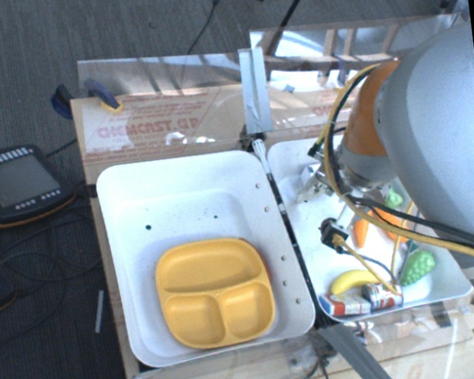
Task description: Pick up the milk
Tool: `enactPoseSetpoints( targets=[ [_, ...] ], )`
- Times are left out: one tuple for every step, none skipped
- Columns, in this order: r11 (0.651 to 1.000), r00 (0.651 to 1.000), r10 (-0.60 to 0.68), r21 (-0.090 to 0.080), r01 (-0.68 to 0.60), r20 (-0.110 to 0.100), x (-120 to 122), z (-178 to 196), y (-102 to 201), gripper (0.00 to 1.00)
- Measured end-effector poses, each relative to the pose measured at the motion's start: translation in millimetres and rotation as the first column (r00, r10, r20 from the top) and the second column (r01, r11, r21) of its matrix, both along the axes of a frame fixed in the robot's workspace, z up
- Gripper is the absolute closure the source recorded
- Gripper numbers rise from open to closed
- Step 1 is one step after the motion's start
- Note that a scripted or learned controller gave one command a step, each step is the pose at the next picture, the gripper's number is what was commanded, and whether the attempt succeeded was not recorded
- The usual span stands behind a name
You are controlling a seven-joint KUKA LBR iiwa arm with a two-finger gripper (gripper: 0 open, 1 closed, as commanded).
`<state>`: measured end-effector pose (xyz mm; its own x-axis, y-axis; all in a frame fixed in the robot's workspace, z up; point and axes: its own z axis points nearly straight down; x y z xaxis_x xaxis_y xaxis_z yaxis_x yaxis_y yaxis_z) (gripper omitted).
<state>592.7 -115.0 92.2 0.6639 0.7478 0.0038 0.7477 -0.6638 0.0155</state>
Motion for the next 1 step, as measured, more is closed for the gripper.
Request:
enactPoseSetpoints(
  targets=[
    [0.936, 0.935, -0.353, 0.003, 0.353, -0.028, 58.9, -1.0, 8.3, 0.00]
  ],
)
